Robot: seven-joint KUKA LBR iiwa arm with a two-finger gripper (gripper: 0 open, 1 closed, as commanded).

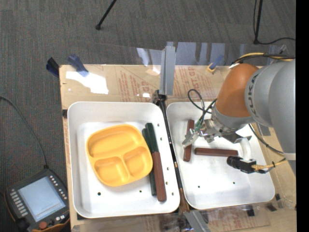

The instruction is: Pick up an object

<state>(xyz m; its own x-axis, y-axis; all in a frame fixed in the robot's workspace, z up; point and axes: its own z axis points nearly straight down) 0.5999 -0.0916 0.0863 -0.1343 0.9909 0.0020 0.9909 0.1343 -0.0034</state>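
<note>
Reaching in from the right of the frame, the arm (260,95) hangs its gripper (195,135) low over the right bin (227,197), its fingers spread open with nothing between them, just above an upright brown stick (189,140) and near a second brown stick (216,152) lying crosswise. At centre left, the left bin (79,129) holds a yellow divided plate (119,154), with a dark green stick (149,151) and a brown stick (159,175) along its right side.

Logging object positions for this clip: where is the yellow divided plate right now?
The yellow divided plate lies in the left bin, beside the dark sticks along that bin's right wall.
</note>
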